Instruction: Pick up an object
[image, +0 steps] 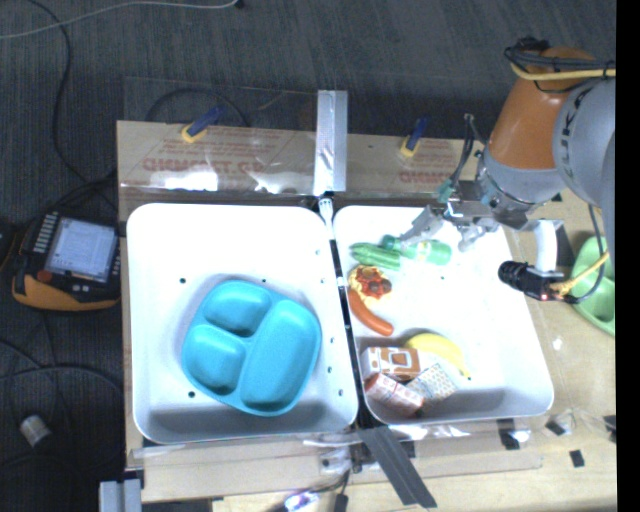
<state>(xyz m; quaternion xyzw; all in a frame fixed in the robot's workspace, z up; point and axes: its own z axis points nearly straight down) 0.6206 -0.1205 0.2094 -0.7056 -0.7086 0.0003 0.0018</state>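
grey arm (598, 120), orange band (530, 120), metallic pincer (448, 228)

A robotics lab: a wooden worktop (150, 140) on dark carpet (60, 100) carries two white bins (150, 300), with loose black cables (40, 50), a handheld control pendant (70, 255) on the floor, and an industrial robot arm (560, 120) alongside.

Blue divided plate (252, 345) in left bin (160, 240)

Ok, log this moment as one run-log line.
arm: over right bin far end | gripper: above green item | grasp: none confirmed | left bin: blue divided tray
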